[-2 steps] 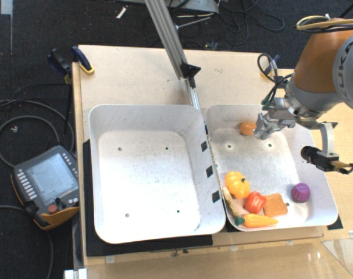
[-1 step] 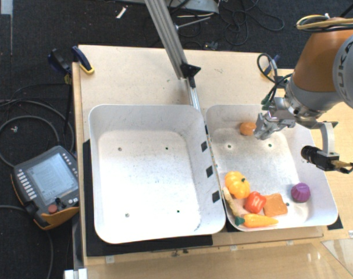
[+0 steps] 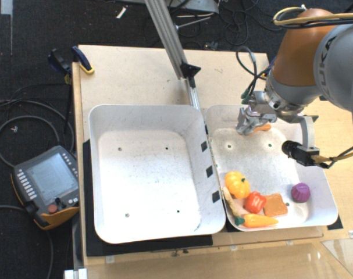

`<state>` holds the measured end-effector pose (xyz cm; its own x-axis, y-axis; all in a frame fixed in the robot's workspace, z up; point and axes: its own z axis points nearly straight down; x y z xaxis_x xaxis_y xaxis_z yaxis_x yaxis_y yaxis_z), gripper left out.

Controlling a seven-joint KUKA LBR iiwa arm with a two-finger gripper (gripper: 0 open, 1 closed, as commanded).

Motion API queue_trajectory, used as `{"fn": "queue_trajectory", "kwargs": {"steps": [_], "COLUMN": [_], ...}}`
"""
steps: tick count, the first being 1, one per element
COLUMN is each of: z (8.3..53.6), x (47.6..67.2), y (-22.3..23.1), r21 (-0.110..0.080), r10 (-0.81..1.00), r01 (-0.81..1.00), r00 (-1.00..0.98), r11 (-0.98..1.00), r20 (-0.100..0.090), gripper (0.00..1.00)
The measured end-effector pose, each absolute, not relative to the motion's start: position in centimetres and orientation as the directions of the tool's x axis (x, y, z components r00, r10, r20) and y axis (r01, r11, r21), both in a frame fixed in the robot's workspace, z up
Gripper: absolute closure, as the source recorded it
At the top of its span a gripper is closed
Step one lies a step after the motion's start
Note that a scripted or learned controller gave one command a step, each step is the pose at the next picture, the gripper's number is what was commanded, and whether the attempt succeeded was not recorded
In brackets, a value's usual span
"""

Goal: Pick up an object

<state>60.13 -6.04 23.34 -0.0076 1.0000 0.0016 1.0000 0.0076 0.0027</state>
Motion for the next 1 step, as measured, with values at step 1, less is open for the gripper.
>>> {"fn": "queue_trajectory", "kwargs": {"steps": [1], "z": [22.29], "x": [60.63], "y": [-0.6], "r21": [-0.001], "r10": [1.0], "r01": [1.0], "r00": [-0.007], "r11": [0.007], "r20": [0.002], "gripper": [1.0]}}
